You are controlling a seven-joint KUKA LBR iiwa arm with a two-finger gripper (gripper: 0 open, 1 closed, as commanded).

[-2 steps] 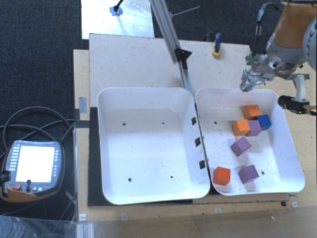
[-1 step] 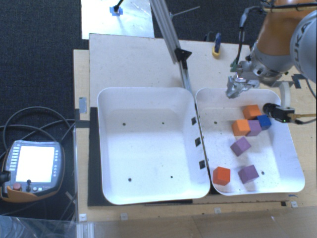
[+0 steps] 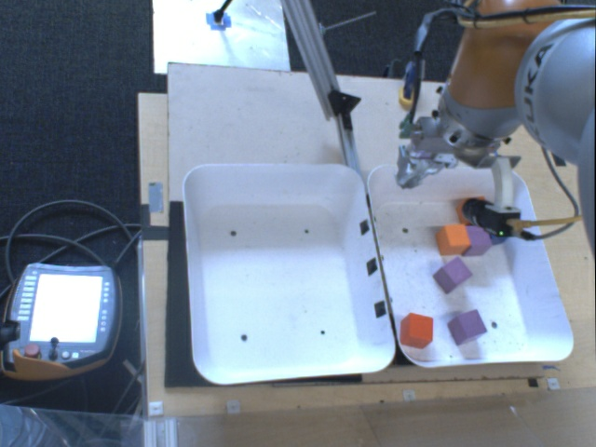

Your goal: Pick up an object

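The right bin (image 3: 549, 333) holds several small cubes. An orange cube (image 3: 453, 239) lies beside a purple one (image 3: 479, 241) near the bin's back right. Another purple cube (image 3: 452, 275) sits mid-bin, a third purple cube (image 3: 467, 326) lies near the front, and an orange-red cube (image 3: 416, 330) rests at the front left. My gripper (image 3: 413, 172) hangs over the bin's back left corner, above and left of the cubes. Nothing shows between its fingers.
The left bin (image 3: 200, 250) stands alongside, sharing a raised divider with black clips (image 3: 372, 266). A slanted metal pole (image 3: 317, 59) crosses the back of the bench. A teach pendant (image 3: 60, 319) lies off the bench at the left.
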